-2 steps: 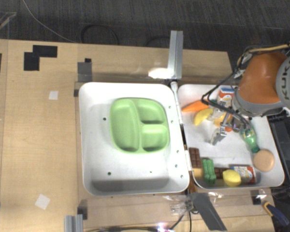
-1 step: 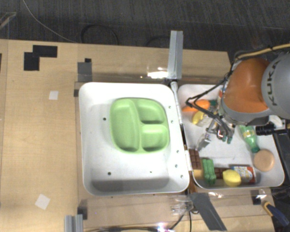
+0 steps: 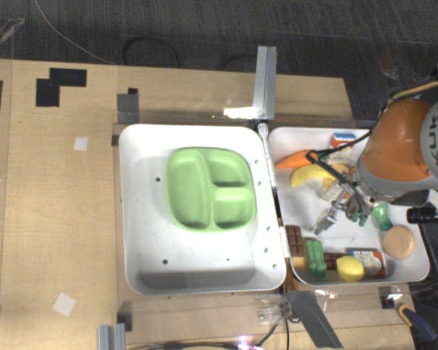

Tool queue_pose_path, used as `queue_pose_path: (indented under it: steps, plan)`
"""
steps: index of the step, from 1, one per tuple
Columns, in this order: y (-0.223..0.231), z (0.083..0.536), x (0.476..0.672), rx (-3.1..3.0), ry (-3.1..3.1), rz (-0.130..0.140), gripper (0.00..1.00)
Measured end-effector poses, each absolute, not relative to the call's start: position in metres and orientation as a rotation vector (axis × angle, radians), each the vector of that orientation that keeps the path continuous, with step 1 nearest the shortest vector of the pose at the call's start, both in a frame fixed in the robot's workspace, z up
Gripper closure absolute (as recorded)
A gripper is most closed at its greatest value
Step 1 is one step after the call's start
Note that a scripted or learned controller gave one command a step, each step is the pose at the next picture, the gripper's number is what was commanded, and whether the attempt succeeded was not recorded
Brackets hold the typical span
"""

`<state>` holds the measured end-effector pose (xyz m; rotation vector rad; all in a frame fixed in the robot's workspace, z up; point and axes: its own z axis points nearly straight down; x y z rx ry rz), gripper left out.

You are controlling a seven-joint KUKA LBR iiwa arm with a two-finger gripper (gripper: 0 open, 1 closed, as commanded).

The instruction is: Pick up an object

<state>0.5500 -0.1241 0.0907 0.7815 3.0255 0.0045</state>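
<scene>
The right bin [image 3: 416, 272] holds several objects. An orange carrot [image 3: 293, 160] and a yellow banana [image 3: 311, 175] lie at its far left. A brown chocolate bar [image 3: 296, 242], a green block [image 3: 315, 257], a yellow lemon [image 3: 350, 268] and a red-labelled packet [image 3: 370, 259] line the near edge. A tan round object [image 3: 398, 241] and a small green item [image 3: 380, 215] sit at the right. My gripper [image 3: 336, 212] hangs low over the middle of this bin, just right of the banana, over bare white floor. I see nothing held in it.
The left bin [image 3: 142, 195] bears a light green divided plate [image 3: 208, 188]. A small box [image 3: 343, 137] rests against the right bin's far wall. The grey and orange arm [image 3: 398, 152] covers the bin's right far corner. A metal post [image 3: 266, 86] stands behind the bins.
</scene>
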Motion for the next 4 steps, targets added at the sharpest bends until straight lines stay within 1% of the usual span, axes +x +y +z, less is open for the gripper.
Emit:
queue_pose_path:
  steps: [1,2,3,4]
  plan:
    - [-0.104,0.092,0.496,0.815,3.012,0.003,0.0]
    - [-0.127,0.092,0.494,-0.133,3.114,-0.005,0.0]
    - [-0.096,0.092,0.501,-0.166,3.114,-0.01,0.0]
    - [-0.131,0.092,0.523,-1.411,2.782,-0.016,0.0]
